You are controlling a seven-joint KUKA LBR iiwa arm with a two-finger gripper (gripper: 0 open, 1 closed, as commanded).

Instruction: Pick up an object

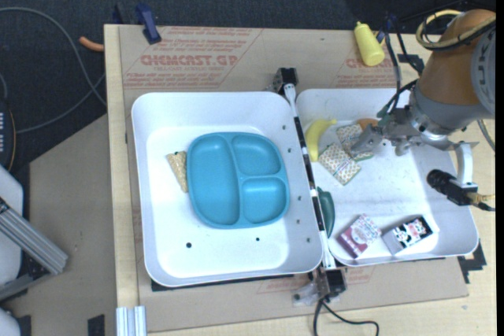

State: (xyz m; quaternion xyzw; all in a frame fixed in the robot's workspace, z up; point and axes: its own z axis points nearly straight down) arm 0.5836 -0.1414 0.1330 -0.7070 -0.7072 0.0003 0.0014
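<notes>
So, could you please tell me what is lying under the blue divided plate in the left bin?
A tan, cracker-like piece pokes out from under the left edge of the blue divided plate, resting on the left bin floor. How far it extends underneath, and anything else beneath, is covered by the plate.

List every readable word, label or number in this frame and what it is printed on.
"CHEMCAST GP": red print on the brown board under the bins, seemingly repeated at upper right, partly hidden.
Smaller red lines around it: too blurred to read.
Small packets in the right bin, including the black-and-white one: printing too small to read.
</notes>
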